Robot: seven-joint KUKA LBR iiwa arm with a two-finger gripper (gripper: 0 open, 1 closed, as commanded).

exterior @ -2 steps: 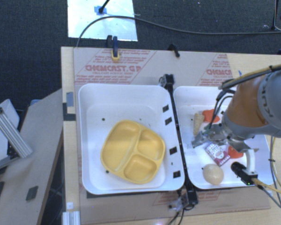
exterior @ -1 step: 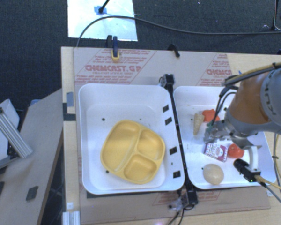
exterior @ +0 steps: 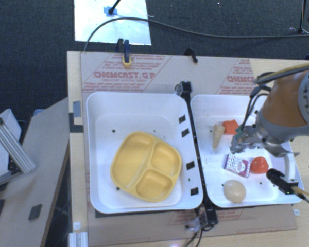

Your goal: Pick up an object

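The right bin [exterior: 206, 112] holds an orange piece [exterior: 229, 126], a cream cone-shaped piece [exterior: 217, 135], a pink and white packet [exterior: 236, 164], a red round thing [exterior: 258, 164] and a pale egg-shaped thing [exterior: 234, 190]. My gripper [exterior: 238, 146] hangs over the middle of this bin, just above the packet's upper edge and right of the cone. The arm's wrist covers the fingers from above. Nothing shows between them.
The left bin [exterior: 108, 112] holds a yellow divided tray [exterior: 146, 165]. A black clip strip runs along the wall between the two bins [exterior: 189, 138]. Behind the bins lies a brown-papered board [exterior: 144, 71].
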